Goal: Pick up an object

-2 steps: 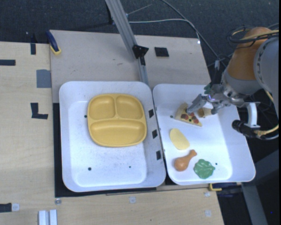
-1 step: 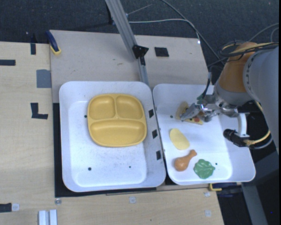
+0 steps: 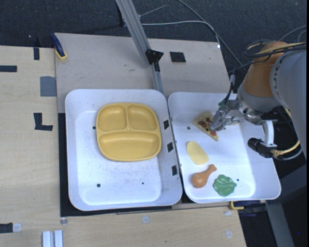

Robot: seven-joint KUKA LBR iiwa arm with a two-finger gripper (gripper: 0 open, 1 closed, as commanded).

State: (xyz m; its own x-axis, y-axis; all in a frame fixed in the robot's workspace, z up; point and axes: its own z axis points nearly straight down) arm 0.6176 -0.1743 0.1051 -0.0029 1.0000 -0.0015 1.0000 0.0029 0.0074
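Observation:
In the right bin (image 3: 257, 158) lie a pizza slice (image 3: 205, 125), a pale yellow oval piece (image 3: 197, 152), a brown drumstick (image 3: 203, 176) and a green leafy piece (image 3: 224, 184). My gripper (image 3: 219, 121) reaches in from the right and is down at the right end of the pizza slice, touching or just above it. The arm covers part of the slice. I cannot make out whether anything sits between the fingers.
The left bin (image 3: 82, 179) holds a yellow divided plate (image 3: 128, 131). A slanted metal bar (image 3: 139, 32) runs from the top to the gap between the bins. The arm's body (image 3: 278, 81) overhangs the right bin's far right side.

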